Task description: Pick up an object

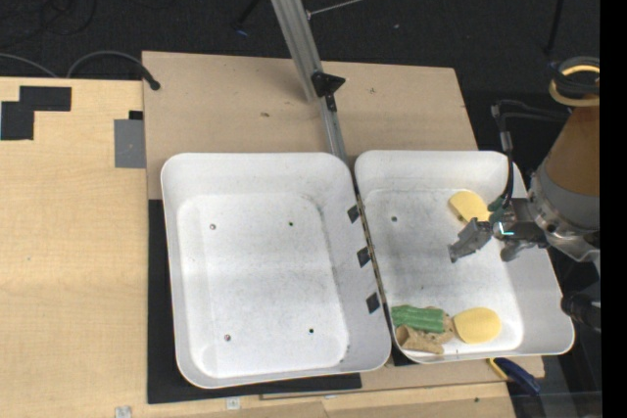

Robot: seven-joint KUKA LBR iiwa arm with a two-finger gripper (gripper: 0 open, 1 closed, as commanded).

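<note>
Left third of frame: pale wood bench top (69,210) w/ a few black and grey patches, nothing to pick there. Center-left: left bin (196,173), white, shallow, only speckles and small holes on its floor. Above center, a slanted aluminium rail (294,24) runs down toward the seam btwn the bins.

Right of center: right bin (431,162), which holds all the candidates. Along its lower edge, left to right: green object (419,316), a tan piece (423,340) touching just below it, then a yellow round object (477,325) just beside both. Upper right of that bin: a second yellow object (468,205), lying alone.

Far right: arm (573,171) reaches in; gripper (475,240) sits low over the bin's right half, just below the upper yellow object. Nothing visible btwn the fingers, so no hold. How wide the claw stands, can't tell; it's dark and foreshortened.

Step, as I judge it: approach/pre-grasp, no pick made yet. Nearest target looks like the upper yellow object, and it's isolated, so easier than the clustered trio. Next move prob. calls for shifting slightly toward frame top to center over it, descending, then closing. Risk: bin wall close by on that side.
</note>
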